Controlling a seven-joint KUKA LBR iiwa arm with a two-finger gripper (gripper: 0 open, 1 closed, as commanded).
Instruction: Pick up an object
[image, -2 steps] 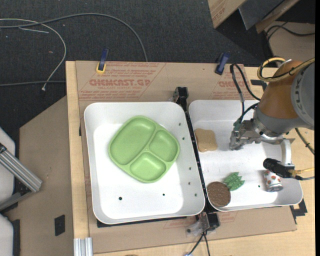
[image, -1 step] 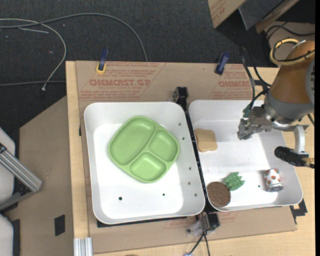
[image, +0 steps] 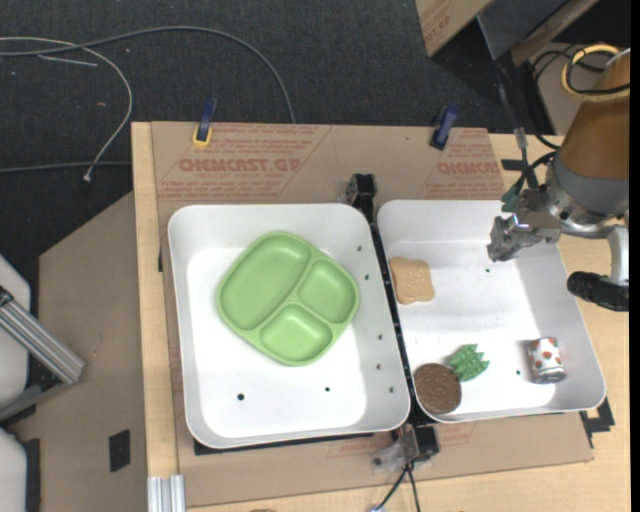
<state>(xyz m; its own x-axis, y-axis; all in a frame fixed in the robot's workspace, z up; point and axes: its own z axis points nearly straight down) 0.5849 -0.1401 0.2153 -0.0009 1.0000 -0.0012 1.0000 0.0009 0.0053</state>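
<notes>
Can (image: 545, 361) near right bin (image: 470, 225) front-right rim; bin centre open.

End effector (image: 508, 243) low, arm bent

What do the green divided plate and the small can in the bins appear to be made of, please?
The green three-compartment plate looks like moulded plastic: uniform colour, soft sheen, rounded edges. The small cylindrical can seems metal, with a printed red-and-white label, though it's too small to be sure.
</notes>
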